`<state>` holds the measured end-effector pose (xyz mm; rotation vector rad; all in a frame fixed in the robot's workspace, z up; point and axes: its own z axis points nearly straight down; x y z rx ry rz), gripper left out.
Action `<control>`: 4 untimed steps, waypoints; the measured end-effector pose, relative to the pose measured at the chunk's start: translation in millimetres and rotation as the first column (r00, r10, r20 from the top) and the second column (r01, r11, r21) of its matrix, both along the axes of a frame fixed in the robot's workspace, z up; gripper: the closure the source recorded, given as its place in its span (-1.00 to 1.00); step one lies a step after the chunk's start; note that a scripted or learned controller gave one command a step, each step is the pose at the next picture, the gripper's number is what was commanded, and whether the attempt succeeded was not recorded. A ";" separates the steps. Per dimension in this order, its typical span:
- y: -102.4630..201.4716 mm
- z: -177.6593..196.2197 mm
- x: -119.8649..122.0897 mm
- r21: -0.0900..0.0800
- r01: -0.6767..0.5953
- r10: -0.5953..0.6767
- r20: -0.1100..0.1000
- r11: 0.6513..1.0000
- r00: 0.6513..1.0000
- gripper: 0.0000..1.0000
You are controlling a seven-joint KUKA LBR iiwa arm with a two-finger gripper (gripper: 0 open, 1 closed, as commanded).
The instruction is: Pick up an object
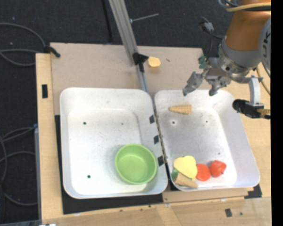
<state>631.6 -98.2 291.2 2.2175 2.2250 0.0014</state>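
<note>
Far left of and below the claw, a round lime-green plastic bowl sits in the left shallow white bin. Up on the bare desk, left of the claw, lies a small yellow-orange lump. Just below-left of the claw, a tan ridged cone lies on its side in the right white bin. Well below the claw, a pale yellow piece, a second tan cone and two red fruit-like pieces crowd together. The claw hangs with fingers spread wide, holding nothing. This looks like the approach step; next it likely must shift onto the near cone and descend.
</note>
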 end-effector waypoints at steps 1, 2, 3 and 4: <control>0.1 0.0 0.0 0.000 0.000 0.000 0.000 1.000 1.000 -1.00; 7.9 -50.5 -2.6 -0.003 0.001 -0.001 -0.004 1.000 1.000 -1.00; -3.0 -101.6 1.9 -0.004 0.005 -0.005 -0.005 1.000 1.000 -1.00; -2.3 -164.2 4.1 -0.003 0.006 -0.006 -0.006 1.000 1.000 -1.00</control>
